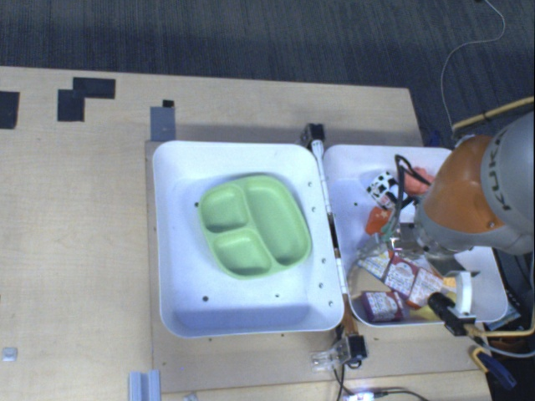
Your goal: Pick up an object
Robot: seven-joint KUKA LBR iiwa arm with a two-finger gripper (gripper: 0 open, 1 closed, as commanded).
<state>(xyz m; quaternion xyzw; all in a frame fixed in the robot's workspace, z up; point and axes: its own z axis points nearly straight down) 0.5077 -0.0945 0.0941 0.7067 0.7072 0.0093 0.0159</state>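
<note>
Two white bins on bench: left bin (175,224), right bin (347,170).

One green divided plate (253,224) in left bin, three compartments.

Right bin clutter, partly hidden under arm (481,190), so count uncertain: one orange-red item (380,220), one black-and-white patterned item (380,185), one dark purple packet (382,306), about two red-and-white packets (410,278), one clear wrapper (374,266).

One arm.

Four dark patches on bench top at upper left (84,96).

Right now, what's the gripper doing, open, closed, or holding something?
Gripper: cannot be told; it is down in the right bin among the packets, hidden under the arm's wrist.
</note>
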